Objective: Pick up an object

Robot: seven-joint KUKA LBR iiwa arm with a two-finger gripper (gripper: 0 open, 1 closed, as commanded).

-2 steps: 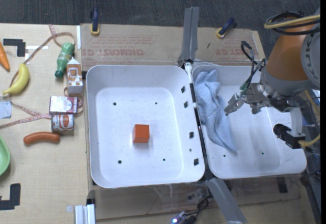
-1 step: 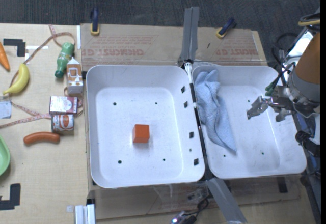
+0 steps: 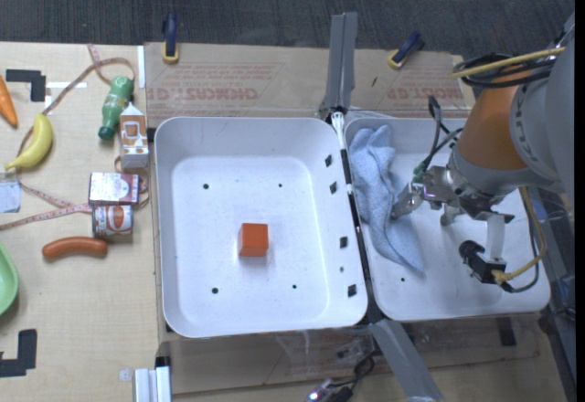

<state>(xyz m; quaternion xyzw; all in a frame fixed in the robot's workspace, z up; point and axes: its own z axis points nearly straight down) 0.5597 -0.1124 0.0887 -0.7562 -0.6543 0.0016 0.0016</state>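
Dark carpet borders a wooden bench bearing two white bins; fingers pinching the blue cloth.

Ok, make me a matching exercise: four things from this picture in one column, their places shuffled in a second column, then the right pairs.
Things:
1. orange block
2. blue cloth
3. banana
4. claw

Places:
A. on the bench left of both bins
B. in the left bin
C. in the right bin, along its left wall
D. over the right bin, at the cloth's edge

Pairs: 1-B, 2-C, 3-A, 4-D
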